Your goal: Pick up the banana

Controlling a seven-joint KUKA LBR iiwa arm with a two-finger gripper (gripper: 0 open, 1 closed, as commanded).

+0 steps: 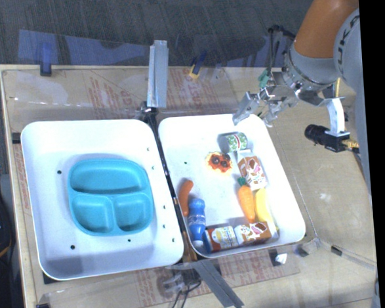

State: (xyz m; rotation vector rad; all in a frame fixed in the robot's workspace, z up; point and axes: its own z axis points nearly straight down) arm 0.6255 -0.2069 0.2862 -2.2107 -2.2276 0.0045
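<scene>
Dark carpet surrounds my pale wooden table (76,86), where the left white bin (41,147) holds a blue sectioned tray (110,194). In the right bin (178,134) the banana (263,206), small, yellow and smooth, lies near the right wall, touching a carrot (247,202). My gripper (255,111) hovers with fingers spread and empty above that bin's far right corner.

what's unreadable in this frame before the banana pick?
- Banana: its left edge, pressed against the carrot.
- Gripper: finger state, too small and cluttered in the camera view.
- Carton and can labels: too small to read.
- Blue bottle: its lower end is tucked against the bin wall.
</scene>
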